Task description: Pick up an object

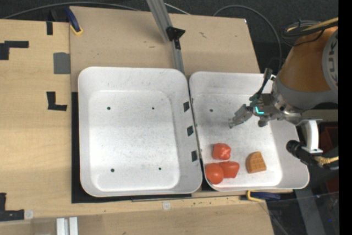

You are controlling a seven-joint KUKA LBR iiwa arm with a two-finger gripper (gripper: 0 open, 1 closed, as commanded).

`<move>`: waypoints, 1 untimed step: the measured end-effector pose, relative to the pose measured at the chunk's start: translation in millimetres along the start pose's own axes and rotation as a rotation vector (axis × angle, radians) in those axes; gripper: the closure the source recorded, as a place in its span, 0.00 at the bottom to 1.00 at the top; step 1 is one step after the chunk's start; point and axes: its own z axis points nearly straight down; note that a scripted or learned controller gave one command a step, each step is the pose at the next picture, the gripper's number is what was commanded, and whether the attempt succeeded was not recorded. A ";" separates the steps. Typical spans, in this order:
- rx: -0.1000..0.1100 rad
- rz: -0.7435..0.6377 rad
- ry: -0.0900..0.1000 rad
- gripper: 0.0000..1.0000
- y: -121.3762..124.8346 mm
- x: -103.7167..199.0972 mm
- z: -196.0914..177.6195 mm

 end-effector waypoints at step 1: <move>0.006 0.000 0.000 0.00 1.2 4.5 63.7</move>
